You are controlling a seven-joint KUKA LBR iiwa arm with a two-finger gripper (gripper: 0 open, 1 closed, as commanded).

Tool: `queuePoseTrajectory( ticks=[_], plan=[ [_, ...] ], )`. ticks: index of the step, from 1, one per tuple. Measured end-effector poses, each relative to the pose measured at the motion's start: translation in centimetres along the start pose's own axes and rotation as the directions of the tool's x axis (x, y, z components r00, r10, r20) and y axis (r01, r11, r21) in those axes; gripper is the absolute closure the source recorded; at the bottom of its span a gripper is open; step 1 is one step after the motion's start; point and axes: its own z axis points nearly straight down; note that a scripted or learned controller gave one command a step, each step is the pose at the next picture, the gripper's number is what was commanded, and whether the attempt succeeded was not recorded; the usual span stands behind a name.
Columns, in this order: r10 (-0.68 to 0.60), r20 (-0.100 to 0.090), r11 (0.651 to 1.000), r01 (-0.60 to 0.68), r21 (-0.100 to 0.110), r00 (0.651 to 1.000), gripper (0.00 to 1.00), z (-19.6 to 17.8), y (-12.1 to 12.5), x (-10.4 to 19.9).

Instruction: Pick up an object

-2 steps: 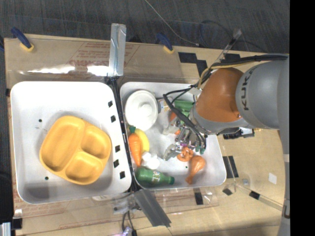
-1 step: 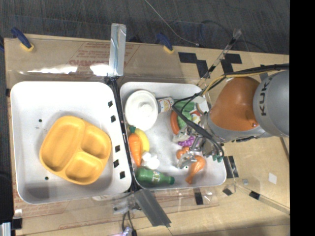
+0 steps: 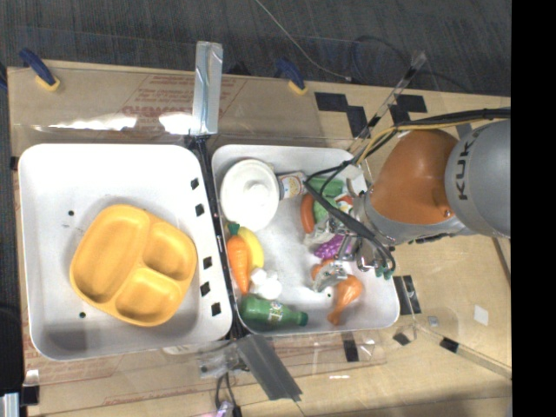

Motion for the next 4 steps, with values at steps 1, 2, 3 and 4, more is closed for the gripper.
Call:
queuePoseTrajectory(
  ticks=[1, 2, 3, 4],
  plan=[
    [0.249, -0.006, 0.968, -0.249, 0.000, 0.968, 0.00, 0.2, 2.5, 0.7],
    [0.691, -0.003, 0.723, -0.691, 0.003, 0.723, 0.00, 0.1, 2.2, -0.9],
    [0.697, -0.005, 0.717, -0.697, 0.003, 0.717, 0.00, 0.2, 2.7, -3.6],
    [0.668, -0.003, 0.744, -0.668, 0.002, 0.744, 0.00, 0.1, 0.0, -0.2]
  ],
)
